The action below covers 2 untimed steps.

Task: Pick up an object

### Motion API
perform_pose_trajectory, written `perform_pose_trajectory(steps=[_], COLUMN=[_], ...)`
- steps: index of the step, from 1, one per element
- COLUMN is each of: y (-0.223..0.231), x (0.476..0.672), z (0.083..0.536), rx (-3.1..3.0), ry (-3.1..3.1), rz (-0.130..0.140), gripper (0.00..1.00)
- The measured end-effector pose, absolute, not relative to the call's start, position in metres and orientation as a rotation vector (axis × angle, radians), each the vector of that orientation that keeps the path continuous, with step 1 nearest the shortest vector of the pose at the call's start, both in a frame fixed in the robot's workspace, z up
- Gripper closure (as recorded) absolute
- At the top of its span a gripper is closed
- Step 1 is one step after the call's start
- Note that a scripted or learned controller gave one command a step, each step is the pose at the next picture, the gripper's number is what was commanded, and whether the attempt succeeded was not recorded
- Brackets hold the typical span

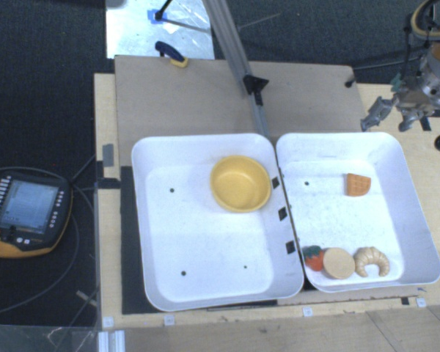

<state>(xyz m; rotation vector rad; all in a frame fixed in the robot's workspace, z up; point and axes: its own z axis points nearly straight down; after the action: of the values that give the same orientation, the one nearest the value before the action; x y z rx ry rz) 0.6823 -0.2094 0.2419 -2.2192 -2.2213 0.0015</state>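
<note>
The fingers are spread apart and hold nothing, hovering just past the far right corner of the right bin. In that bin an orange wedge lies near the far side; a croissant, a tan round biscuit and a red-and-green piece cluster at the near edge. A yellow bowl sits in the left bin.

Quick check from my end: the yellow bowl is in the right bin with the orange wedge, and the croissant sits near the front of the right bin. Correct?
Not quite. The yellow bowl sits in the left bin, by itself, as the camera view shows. The rest holds: the orange wedge is in the right bin, and the croissant lies near that bin's front edge.
</note>
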Motion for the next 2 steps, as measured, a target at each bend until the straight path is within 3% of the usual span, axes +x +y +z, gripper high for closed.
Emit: perform_pose_trajectory(steps=[2], y=[-0.193], x=[0.68], z=[0.137], rx=[-2.219], ry=[-2.221], rz=[0.002], gripper=[0.0])
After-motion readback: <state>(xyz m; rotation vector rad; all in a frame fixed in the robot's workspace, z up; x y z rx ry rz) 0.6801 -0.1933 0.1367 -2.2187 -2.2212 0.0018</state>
